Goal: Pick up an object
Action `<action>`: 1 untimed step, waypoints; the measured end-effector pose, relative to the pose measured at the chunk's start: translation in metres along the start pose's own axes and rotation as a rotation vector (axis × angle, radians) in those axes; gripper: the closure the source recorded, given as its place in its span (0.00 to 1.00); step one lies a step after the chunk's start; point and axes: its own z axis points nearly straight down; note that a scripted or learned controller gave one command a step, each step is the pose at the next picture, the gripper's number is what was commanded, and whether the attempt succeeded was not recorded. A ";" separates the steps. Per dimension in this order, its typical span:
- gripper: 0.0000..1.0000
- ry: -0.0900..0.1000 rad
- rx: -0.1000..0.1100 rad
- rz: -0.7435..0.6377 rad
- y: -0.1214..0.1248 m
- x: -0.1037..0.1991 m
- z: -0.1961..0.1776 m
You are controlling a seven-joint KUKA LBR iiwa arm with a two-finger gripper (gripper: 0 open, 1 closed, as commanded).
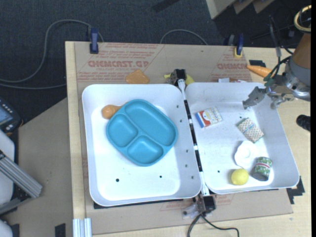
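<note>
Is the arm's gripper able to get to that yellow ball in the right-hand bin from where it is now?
Probably yes. The gripper hangs over the right bin's far side, and the yellow ball lies uncovered near the front edge, just apart from the white disc and green can.

A robotics lab: two shallow white plastic bins (pixel 94 147) sit on a cardboard-covered surface (pixel 148 58) held by blue clamps (pixel 93 39), with black cables (pixel 59 28) trailing over dark carpet (pixel 34 14).
</note>
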 end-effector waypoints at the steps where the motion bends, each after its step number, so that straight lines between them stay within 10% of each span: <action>1: 0.00 0.010 -0.003 -0.003 0.061 -0.025 0.112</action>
